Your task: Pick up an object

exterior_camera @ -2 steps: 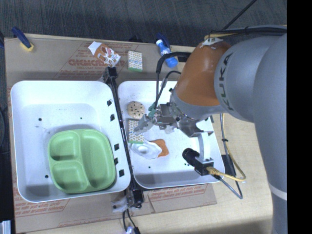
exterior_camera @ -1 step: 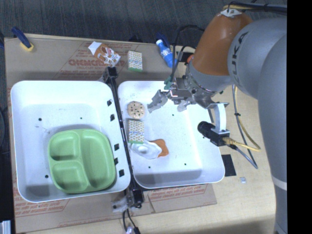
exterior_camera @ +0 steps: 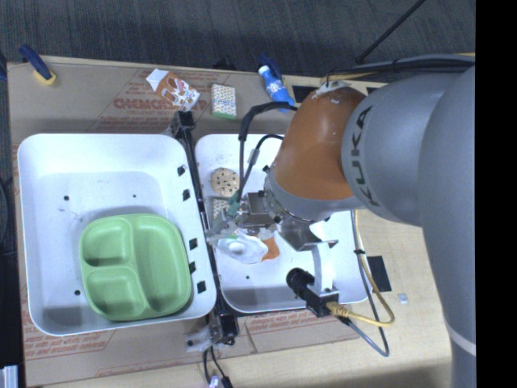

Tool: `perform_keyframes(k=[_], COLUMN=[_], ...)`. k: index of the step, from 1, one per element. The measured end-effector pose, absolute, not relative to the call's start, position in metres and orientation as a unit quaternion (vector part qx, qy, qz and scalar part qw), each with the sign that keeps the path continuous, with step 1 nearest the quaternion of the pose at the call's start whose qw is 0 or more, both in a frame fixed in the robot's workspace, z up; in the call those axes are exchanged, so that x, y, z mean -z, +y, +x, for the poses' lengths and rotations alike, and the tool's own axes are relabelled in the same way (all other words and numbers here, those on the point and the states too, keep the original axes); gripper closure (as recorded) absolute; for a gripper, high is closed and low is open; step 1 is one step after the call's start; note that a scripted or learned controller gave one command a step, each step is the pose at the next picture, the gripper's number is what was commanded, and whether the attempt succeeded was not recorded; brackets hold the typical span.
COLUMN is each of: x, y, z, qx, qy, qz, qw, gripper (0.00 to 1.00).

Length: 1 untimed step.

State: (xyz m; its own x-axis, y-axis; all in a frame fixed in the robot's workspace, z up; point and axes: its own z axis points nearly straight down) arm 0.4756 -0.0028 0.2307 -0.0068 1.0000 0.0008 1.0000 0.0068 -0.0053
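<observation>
The big grey arm point(exterior_camera: 404, 160) with its orange band point(exterior_camera: 319, 144) reaches down into the right bin point(exterior_camera: 266, 297). Its gripper point(exterior_camera: 242, 217) hangs low in that bin, near the wall shared with the left bin point(exterior_camera: 48, 208). I cannot tell how the gripper is set. Just under it lies a clear shiny thing point(exterior_camera: 241, 249) with something orange point(exterior_camera: 271, 250) right beside it. A round cookie point(exterior_camera: 224, 181) sits farther back in the right bin. A green tray point(exterior_camera: 133, 267) with three parts rests in the left bin.
</observation>
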Motion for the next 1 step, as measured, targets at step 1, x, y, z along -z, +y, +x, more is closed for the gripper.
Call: perform_keyframes(k=[1], x=[-0.2733], y=[0.0234], z=[0.4872], qx=[-0.0004], qy=[-0.709], qz=[-0.705], qw=[0.001], gripper=[0.0])
